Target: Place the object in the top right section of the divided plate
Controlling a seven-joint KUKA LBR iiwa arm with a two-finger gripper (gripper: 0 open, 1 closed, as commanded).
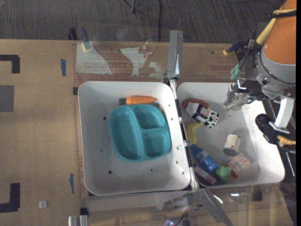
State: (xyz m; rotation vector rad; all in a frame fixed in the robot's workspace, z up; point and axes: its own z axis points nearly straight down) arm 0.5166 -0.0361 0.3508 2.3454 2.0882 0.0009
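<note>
A teal divided plate [139, 132] lies in the left bin [94, 168], one long section on its left and two smaller sections on its right. An orange carrot [139, 100] rests on the bin floor just above the plate's top edge, outside it. My gripper [233, 100] hangs over the upper right part of the right bin [268, 166], to the right of a white carton with black patches [203, 113]. I see nothing between its tips.
The right bin also holds a yellow piece [193, 131], a brown item [192, 102], a blue bottle [203, 158], a white cup [231, 144], a green item [223, 173] and a pink checked box [240, 164]. A metal divider [175, 60] runs between the bins.
</note>
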